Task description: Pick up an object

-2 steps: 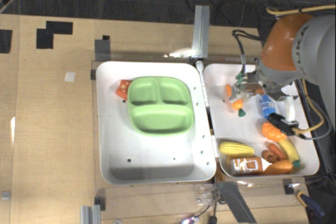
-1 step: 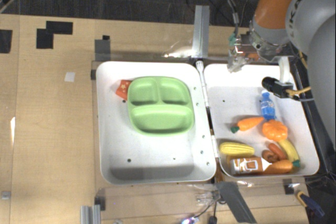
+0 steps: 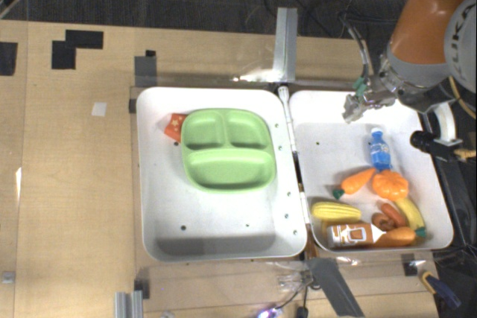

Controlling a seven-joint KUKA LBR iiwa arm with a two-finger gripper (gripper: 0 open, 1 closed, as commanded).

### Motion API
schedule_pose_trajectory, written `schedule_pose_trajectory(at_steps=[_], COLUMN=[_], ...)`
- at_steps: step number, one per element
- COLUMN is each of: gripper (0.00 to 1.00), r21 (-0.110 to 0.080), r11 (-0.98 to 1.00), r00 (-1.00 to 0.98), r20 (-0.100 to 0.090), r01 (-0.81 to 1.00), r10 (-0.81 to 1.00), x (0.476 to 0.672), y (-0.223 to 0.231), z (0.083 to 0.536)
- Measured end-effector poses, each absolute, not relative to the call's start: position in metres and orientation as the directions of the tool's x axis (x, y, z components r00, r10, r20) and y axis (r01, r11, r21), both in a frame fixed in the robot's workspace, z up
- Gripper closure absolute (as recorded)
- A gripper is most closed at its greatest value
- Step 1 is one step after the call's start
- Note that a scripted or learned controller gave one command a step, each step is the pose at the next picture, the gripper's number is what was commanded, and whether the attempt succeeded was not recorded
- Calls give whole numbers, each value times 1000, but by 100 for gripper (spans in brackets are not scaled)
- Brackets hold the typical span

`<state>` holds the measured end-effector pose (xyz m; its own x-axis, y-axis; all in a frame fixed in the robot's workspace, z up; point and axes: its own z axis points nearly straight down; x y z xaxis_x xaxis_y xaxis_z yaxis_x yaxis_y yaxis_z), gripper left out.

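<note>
Nothing is picked up yet: the gripper (image 3: 356, 102) hangs over the far part of the right bin (image 3: 322, 123), holding nothing visible, though I cannot tell how it is set. The blue bottle (image 3: 379, 149), carrot (image 3: 356, 181) and other toy foods lie nearer in that bin, all left to grasp.

Small blue bottle (image 3: 379, 149) lies flat in the right bin (image 3: 328, 115).
</note>
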<state>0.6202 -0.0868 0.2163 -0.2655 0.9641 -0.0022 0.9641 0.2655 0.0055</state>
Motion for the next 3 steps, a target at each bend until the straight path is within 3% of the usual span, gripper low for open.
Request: schedule_pose_trajectory(at_steps=[1, 2, 3], gripper=[0, 0, 0], r21=[5, 3, 5], r11=[265, 327, 109], r00=[-265, -327, -109], r20=[-2, -1, -1], r01=[964, 945, 994], r10=[964, 945, 994], x=[620, 577, 608], y=[-87, -124, -115], z=[216, 124, 141])
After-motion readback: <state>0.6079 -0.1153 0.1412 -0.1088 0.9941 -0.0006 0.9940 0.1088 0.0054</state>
